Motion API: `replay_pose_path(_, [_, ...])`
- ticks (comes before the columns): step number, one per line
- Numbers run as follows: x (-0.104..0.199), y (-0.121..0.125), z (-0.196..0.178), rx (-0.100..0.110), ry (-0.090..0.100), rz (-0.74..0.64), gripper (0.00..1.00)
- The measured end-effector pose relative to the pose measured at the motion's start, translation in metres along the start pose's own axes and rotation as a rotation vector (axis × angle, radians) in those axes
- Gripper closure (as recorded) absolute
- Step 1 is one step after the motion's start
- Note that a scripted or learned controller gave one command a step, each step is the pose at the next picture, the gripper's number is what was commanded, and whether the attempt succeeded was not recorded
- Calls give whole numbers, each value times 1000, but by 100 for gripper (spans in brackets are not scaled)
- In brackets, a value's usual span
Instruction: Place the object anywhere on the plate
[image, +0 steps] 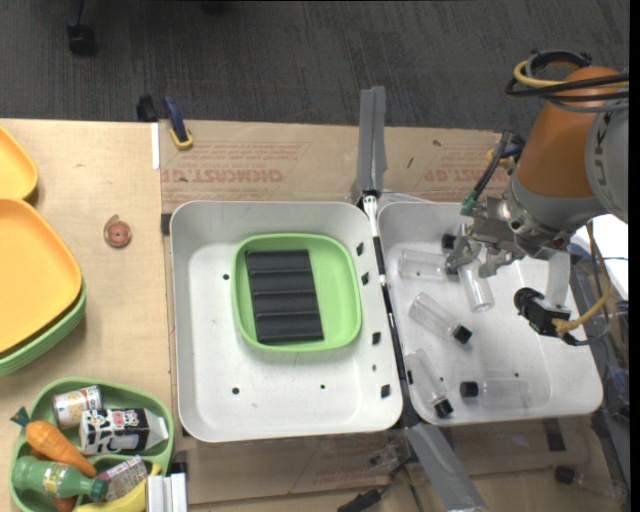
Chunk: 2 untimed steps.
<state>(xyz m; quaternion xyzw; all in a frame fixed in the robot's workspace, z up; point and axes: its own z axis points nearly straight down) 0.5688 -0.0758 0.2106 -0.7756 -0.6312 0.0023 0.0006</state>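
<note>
Tool (478, 272) is hanging over the right bin (570, 395) — grasping a clear vial (477, 289). Green plate (345, 290) in the left bin (200, 300) is waiting — transfer not yet done.

Two white bins (190, 330), one green plate (345, 290), five clear vials (440, 320).

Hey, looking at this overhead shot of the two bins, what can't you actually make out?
- Gripper, camera view: the arm's wrist covers it from above, so its state is unreadable.
- Clear vials in the right bin: transparent on white; outlines faint, count uncertain.
- Yellow plates: cut off by the left edge.
- Bowl of toy food: cut off by the bottom edge; labels too small to read.
- Green plate: its middle lies under a dark ridged insert.
</note>
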Motion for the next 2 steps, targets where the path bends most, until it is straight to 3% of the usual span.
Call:
replay_pose_path(1, [77, -47, 8, 1, 1, -128, 100])
replay_pose_path(2, [76, -47, 8, 0, 1, -127, 0])
